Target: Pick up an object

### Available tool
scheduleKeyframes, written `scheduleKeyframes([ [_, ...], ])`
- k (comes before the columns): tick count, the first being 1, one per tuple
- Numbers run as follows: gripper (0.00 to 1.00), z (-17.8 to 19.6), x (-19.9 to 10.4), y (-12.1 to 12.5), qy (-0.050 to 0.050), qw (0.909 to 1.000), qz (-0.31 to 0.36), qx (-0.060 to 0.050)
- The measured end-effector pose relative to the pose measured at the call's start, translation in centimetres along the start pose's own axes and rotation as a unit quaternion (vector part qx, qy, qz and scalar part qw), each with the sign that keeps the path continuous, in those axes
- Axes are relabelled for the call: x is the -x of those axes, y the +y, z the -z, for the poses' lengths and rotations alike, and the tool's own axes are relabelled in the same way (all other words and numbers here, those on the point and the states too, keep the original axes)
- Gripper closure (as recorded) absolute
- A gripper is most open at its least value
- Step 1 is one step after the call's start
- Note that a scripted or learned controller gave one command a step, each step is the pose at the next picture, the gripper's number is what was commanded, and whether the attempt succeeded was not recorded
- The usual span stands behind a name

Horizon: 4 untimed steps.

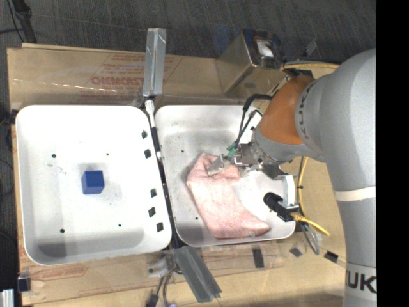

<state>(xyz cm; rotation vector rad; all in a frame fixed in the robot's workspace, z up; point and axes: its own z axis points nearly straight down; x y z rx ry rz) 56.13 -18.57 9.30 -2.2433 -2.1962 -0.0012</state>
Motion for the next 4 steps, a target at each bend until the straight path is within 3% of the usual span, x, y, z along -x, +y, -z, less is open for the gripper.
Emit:
scheduleKeyframes([
  [1,0.0,0.1,1.0,2.9,-0.001,0.9962,0.087,0.001],
  [2,1.0,1.1,0.9,3.0,-0.001,0.996,0.089,0.001],
  [3,0.0,1.1,0.9,3.0,-0.001,0.996,0.089,0.001],
  [4,1.0,2.1,0.9,3.0,-0.001,0.9959,0.09,0.001],
])
